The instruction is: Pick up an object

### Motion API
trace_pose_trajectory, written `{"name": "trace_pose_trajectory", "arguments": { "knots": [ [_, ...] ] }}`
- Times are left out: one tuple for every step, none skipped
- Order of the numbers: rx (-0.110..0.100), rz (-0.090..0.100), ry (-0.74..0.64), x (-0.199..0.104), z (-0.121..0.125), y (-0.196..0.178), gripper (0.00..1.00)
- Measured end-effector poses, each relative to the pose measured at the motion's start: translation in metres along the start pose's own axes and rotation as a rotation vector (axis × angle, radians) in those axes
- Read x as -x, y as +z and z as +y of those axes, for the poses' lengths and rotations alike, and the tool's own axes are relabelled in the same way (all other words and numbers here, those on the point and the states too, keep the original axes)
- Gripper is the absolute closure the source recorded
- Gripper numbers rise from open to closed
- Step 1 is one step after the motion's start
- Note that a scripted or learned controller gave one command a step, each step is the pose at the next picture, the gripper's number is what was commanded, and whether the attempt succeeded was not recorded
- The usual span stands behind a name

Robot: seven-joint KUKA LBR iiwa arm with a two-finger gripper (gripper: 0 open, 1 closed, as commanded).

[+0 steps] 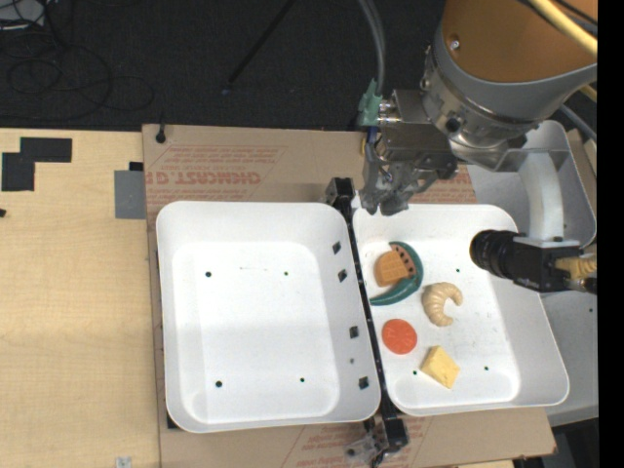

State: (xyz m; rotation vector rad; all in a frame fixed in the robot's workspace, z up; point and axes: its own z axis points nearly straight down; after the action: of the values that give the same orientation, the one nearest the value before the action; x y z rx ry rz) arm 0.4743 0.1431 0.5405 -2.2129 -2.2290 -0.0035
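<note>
Hovering over the right bin [531, 378], the hand's [385, 201] grip stays unclear.

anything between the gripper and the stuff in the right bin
Nothing visible blocks it. The gripper hangs over the back edge of the right bin, with bare bin floor between it and the nearest thing, the orange piece on the green ring. The croissant, red disc and yellow block lie farther forward.

The grey arm's two-finger gripper [388, 201] hangs over the far edge of the right shallow white bin [531, 378]. In that bin lie a ridged orange piece [392, 266] on a green ring-shaped dish [414, 279], a pale croissant-shaped piece [443, 302], a flat red disc [399, 336] and a yellow wedge [440, 367]. The left white bin [185, 310] adjoins it.
</note>
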Motion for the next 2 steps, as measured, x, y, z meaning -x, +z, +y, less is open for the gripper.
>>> {"name": "trace_pose_trajectory", "arguments": {
  "knots": [
    [-0.005,-0.002,0.002,-0.0444,0.0016,0.0039,1.0],
    [-0.008,-0.004,-0.002,-0.0434,0.0018,-0.006,1.0]
  ]
}}
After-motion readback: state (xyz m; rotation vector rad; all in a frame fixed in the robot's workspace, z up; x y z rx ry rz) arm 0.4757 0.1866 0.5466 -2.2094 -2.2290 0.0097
